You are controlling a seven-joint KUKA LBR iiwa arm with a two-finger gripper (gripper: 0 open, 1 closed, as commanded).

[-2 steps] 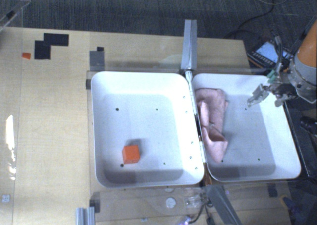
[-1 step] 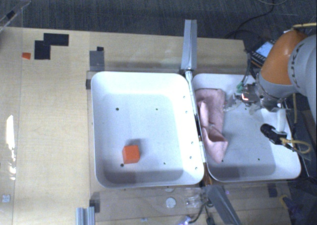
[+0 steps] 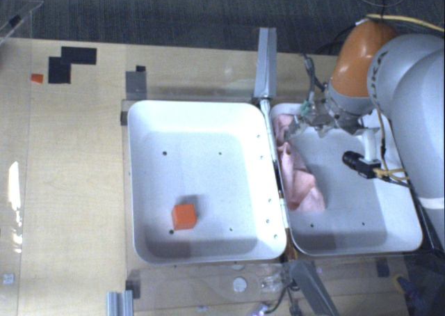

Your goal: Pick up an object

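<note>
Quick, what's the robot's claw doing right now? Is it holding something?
Gripper: cannot be told. It sits over the top-left corner of the right bin, beside the pink cloth. Nothing is seen in its grasp.

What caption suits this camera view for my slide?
Grey KUKA arm reaches over the right white bin holding crumpled pink cloth; a small orange cube sits in the left white bin.

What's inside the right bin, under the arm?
The right bin holds a pink cloth-like thing along its left wall. The arm and its hand hang over the bin's far end, covering whatever lies beneath them there.
</note>
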